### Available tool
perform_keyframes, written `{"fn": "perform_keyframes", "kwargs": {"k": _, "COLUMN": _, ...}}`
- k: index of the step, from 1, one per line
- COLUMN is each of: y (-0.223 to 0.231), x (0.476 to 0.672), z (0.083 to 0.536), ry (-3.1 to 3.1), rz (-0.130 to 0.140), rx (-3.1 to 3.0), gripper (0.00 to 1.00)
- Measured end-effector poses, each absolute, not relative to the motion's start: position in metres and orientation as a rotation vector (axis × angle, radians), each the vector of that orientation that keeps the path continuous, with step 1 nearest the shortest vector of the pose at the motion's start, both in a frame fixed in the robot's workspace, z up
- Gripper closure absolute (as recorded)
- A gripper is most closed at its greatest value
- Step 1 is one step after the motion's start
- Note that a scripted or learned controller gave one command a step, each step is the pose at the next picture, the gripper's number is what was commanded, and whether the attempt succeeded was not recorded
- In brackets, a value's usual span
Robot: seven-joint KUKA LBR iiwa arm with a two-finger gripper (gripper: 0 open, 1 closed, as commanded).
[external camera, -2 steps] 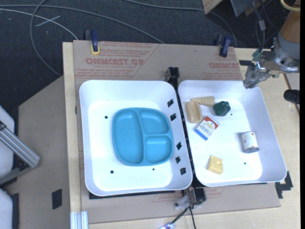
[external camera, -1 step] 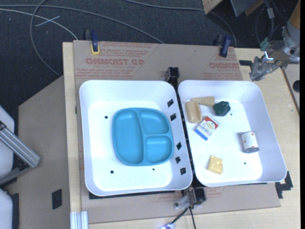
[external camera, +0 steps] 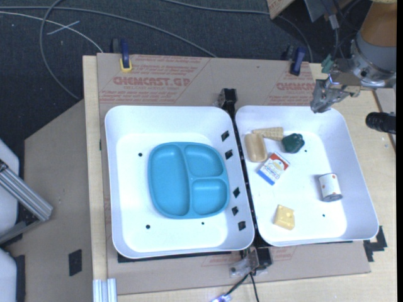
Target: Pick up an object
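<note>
Gripper (external camera: 321, 100) above right bin's (external camera: 359, 168) far rim, finger state unclear; green lump (external camera: 292, 143), tan blocks (external camera: 254, 147), carton (external camera: 273, 168) nearby

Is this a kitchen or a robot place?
Probably a robot test lab: a robot arm's gripper hangs over two white bins, clamps pin the board down, and cables trail across the floor.

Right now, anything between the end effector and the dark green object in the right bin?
Nothing visible. The end effector sits over the far rim of the right bin; the dark green object lies nearer and to its left, with bare bin floor between. The tan pieces lie on its other side.
</note>
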State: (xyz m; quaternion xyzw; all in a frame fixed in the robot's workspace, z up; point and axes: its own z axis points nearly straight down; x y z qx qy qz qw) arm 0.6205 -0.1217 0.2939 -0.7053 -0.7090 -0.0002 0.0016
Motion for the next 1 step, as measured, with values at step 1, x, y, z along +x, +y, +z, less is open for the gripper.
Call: {"fn": "perform_keyframes", "kwargs": {"k": 1, "y": -0.0683, "x": 0.6176, "z": 0.2889, "ry": -2.225, "rz": 0.0, "rx": -2.214, "gripper": 1.0}}
